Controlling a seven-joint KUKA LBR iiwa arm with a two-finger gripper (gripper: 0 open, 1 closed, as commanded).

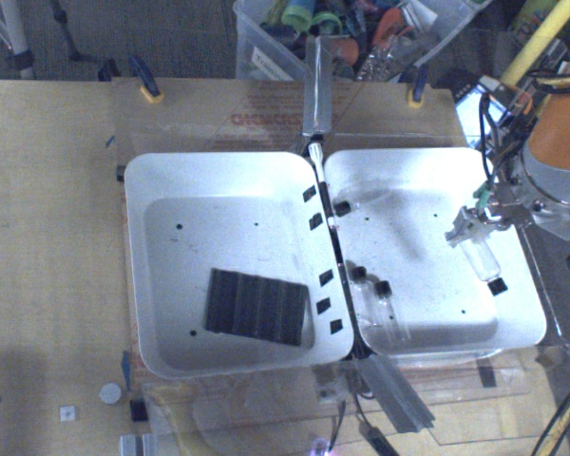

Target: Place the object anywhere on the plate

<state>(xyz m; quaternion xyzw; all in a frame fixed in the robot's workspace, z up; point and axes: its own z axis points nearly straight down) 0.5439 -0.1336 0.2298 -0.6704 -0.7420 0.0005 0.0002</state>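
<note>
Plate (256, 307), dark & ribbed, lies in left bin (157, 183) as drop target, while my gripper (477, 245) hangs over right bin (527, 326) clamped on a clear bottle (482, 259), tilted, prob mid-carry; clear objs sit by divider (334, 255).

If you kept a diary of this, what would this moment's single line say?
gripper: over right bin, near its right wall | dark ridged plate: flat in left bin | clear object: right bin, by divider | placement: not done

Bright overhead light; glare on right bin (427, 174) floor; soft focus, bluish tint throughout.
</note>
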